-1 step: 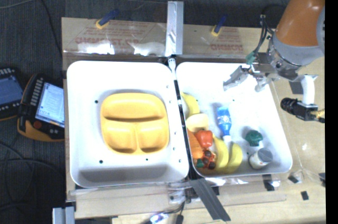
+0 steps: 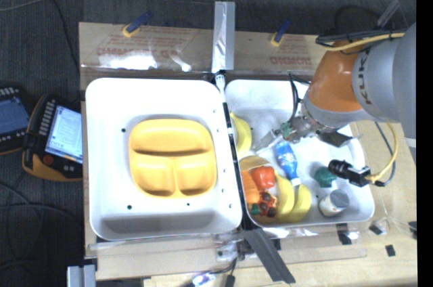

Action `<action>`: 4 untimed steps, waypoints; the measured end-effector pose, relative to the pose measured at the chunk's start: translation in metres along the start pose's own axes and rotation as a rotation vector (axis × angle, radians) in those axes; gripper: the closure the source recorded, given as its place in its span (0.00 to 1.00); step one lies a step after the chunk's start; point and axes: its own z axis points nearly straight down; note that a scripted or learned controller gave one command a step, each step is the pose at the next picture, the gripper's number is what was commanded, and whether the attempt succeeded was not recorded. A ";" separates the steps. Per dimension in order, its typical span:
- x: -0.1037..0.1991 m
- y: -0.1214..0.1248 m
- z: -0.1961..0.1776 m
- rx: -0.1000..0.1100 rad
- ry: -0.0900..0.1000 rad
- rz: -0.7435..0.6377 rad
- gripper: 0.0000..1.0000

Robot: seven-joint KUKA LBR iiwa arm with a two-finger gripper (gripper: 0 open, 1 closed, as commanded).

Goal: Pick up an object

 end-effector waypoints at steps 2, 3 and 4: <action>0.001 0.002 -0.010 -0.003 0.002 0.000 0.00; 0.023 -0.045 -0.002 -0.007 -0.005 -0.081 0.00; 0.012 -0.085 -0.002 -0.007 -0.002 0.115 0.00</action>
